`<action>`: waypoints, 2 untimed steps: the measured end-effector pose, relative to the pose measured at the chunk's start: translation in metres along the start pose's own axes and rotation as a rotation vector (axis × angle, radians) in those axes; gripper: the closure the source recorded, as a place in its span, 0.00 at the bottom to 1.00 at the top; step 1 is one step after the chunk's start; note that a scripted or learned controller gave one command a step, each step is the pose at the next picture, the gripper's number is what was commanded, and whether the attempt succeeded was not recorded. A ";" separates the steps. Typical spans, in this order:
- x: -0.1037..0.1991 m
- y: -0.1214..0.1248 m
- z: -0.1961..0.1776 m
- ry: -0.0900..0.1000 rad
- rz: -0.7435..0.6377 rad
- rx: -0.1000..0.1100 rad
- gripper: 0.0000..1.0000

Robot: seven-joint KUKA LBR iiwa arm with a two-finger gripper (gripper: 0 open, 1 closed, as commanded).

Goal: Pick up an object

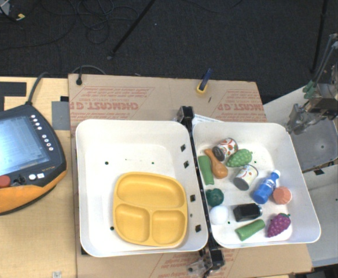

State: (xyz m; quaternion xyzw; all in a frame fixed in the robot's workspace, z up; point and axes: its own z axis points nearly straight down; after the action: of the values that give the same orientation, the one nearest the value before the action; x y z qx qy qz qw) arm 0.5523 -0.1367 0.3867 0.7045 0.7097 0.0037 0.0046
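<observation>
A: Which object is best taken, and where is it found?

B: The purple plastic bunch of grapes (278,225) is suggested. It lies in the near right corner of the right white bin (299,155), just beside a green plastic cylinder (250,230). It is judged to be light, hollow and stiff, though bumpy. A grip across its wide middle would be favoured, since the tapered end could slip.

A: What else is counted there?

B: About thirteen items are made out in that bin. These include one blue bottle (265,188), one orange ball (282,195), one black block (247,211), one white ball (219,215) and one dark green round piece (215,197). The far cluster overlaps, so the count is not certain.

A: And farther out?

B: One yellow divided plate (150,208) is seen in the left white bin (128,135), which makes two bins. What seems to be the gripper (301,119) is held beyond the right bin's far right corner, well apart from the grapes. Whether it is released or clenched cannot be told.
</observation>
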 end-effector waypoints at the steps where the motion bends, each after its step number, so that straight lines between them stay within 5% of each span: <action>1: 0.078 0.031 -0.024 0.003 -0.001 0.009 1.00; 2: 0.166 0.017 -0.054 0.004 -0.001 0.011 1.00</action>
State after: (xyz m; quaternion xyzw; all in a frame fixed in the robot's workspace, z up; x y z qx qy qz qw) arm 0.5677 0.0293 0.4407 0.7041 0.7101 0.0015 -0.0008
